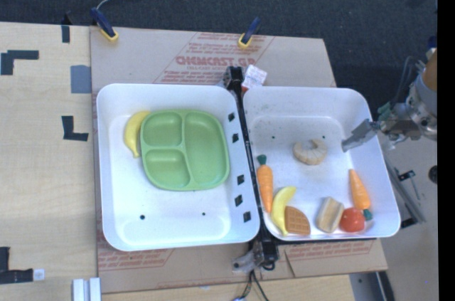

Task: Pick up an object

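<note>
Two bins sit side by side in the middle of the frame on a sheet of cardboard (213,54). In the left bin (114,214), a divided plate (185,149) lies in the upper half, with a banana (132,132) touching its left edge. In the right bin (313,104), a bagel (310,151) lies near the centre. A carrot (265,186) lies along the left wall. Along the lower wall, from left to right, lie a second banana (281,203), a cookie (297,221), a bread roll (330,214) and a tomato (352,220). Another carrot (359,189) lies just above the tomato. The gripper (355,136) reaches over the right bin's right rim.
</note>
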